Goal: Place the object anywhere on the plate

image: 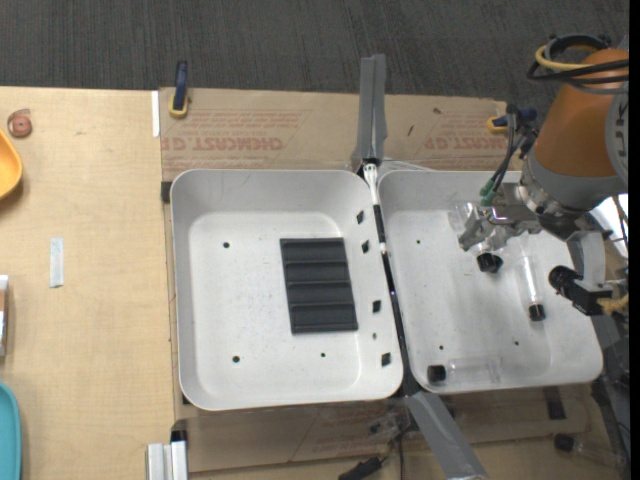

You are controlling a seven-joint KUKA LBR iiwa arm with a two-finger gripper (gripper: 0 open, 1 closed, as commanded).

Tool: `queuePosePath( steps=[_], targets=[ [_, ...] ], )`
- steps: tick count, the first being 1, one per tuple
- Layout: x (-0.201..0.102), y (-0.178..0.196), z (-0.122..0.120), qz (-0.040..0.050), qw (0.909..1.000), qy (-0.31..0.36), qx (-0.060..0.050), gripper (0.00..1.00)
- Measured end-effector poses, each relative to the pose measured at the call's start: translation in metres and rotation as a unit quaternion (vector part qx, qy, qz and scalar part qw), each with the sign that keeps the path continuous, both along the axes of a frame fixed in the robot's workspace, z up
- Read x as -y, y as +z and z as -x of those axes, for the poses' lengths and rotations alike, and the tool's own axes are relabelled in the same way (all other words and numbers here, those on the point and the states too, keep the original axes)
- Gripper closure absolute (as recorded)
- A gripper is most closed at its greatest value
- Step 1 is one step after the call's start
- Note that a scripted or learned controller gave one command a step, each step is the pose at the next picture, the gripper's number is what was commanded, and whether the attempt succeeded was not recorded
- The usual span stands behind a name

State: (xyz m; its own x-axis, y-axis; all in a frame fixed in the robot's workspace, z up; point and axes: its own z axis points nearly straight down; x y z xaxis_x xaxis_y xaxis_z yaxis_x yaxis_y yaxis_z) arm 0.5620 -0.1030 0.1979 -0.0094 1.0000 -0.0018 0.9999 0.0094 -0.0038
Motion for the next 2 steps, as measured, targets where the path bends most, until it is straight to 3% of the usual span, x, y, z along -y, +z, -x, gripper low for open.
queuePosePath(
  steps=[1, 2],
  targets=[
    [-0.069, -0.001, -0.016, -0.0003, 0.9994, 0.033, 0.001, 1.0],
    [-0.141, -0.008, -0.014, -0.0002, 0.9999, 0.016, 0.0, 1.0]
  ],
)
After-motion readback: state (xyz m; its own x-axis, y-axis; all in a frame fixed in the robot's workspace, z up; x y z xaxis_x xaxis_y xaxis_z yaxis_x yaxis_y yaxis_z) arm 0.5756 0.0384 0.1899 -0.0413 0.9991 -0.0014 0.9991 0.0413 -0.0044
